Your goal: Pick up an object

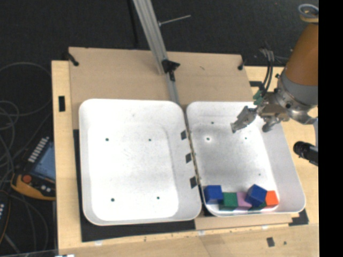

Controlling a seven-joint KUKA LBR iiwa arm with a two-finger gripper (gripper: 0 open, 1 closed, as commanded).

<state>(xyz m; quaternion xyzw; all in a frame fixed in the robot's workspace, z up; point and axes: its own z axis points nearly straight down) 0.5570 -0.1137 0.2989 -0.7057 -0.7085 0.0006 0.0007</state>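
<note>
Camera view: my end effector (252,121) hangs over the upper part of the right bin (278,143), fingers spread apart, nothing between them. Blocks lie well apart from it along the bin's near edge: blue block (213,193), green block (230,200), pink block (244,201), second blue block (257,194), orange block (271,198). Left bin (134,159) sits beside it on the table (214,79).
</note>
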